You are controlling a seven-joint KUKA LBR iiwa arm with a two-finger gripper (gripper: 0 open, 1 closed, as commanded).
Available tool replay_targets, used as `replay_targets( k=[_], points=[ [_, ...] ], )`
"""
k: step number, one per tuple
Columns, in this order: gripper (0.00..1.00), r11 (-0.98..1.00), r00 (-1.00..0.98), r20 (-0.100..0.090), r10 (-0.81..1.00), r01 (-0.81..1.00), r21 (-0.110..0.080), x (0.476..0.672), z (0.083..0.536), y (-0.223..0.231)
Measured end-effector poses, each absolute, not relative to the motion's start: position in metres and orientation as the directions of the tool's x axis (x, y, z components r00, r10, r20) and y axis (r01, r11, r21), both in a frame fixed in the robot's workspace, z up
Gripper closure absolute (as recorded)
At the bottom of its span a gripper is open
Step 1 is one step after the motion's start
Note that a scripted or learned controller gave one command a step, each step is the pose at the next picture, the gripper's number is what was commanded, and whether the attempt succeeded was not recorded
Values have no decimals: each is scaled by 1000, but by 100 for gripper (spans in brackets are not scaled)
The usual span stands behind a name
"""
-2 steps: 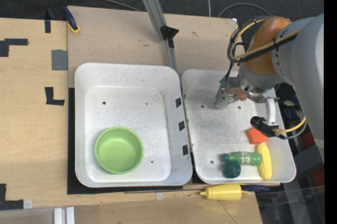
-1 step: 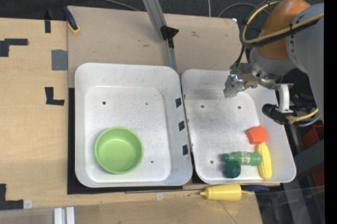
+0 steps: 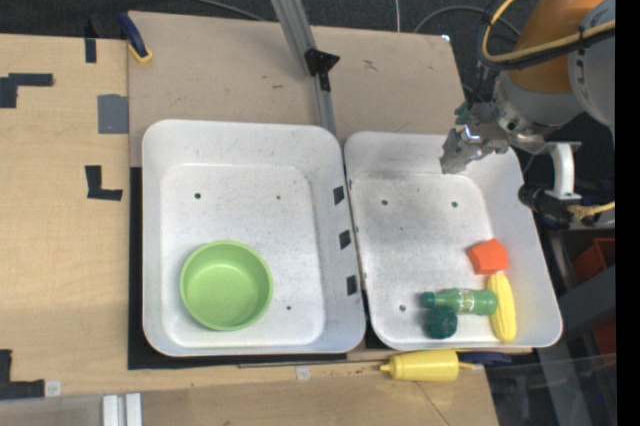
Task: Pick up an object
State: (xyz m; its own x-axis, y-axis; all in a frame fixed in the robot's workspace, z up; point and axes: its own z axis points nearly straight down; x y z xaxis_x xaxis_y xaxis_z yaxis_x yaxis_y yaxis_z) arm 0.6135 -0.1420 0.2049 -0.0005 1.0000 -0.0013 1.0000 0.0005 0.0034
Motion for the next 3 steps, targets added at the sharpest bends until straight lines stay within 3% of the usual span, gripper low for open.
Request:
replay_targets(
  k=[1, 3],
  points=[
    [100, 2, -2, -1, 1000, 1000, 3, 614, 240, -142],
    [100, 7, -7, 1, 1000, 1000, -2, 603, 235, -34]
  ],
)
